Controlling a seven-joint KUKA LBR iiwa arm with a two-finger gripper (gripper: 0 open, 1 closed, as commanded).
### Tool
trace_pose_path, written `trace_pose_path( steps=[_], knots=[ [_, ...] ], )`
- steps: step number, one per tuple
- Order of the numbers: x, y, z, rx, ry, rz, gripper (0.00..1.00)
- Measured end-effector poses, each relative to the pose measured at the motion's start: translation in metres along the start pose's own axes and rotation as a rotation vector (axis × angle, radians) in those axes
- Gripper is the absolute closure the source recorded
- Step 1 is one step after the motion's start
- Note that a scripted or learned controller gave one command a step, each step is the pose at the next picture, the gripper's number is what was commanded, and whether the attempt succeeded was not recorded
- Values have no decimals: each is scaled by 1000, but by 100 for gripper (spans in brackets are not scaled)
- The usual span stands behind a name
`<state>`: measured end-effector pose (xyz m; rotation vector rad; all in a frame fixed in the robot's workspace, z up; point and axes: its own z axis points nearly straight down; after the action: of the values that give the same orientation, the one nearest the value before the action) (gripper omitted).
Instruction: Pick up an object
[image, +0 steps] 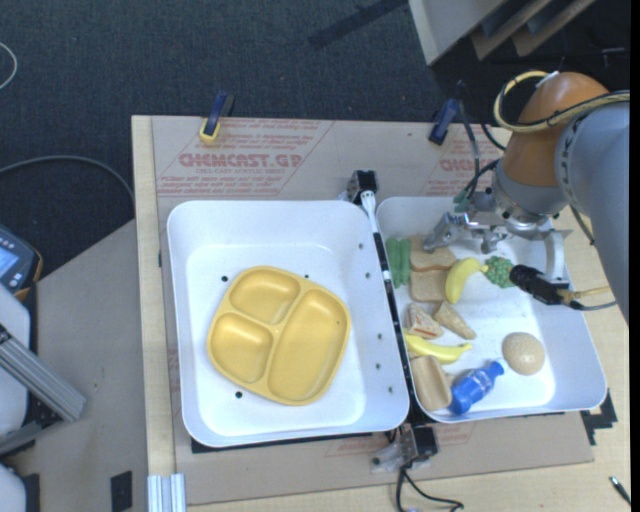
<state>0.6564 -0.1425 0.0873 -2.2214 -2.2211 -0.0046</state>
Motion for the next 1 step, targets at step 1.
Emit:
trace_pose_path(
  steps=[1],
  knots=[
    [1,3,-16,-11,-1,-2,100]
  ],
)
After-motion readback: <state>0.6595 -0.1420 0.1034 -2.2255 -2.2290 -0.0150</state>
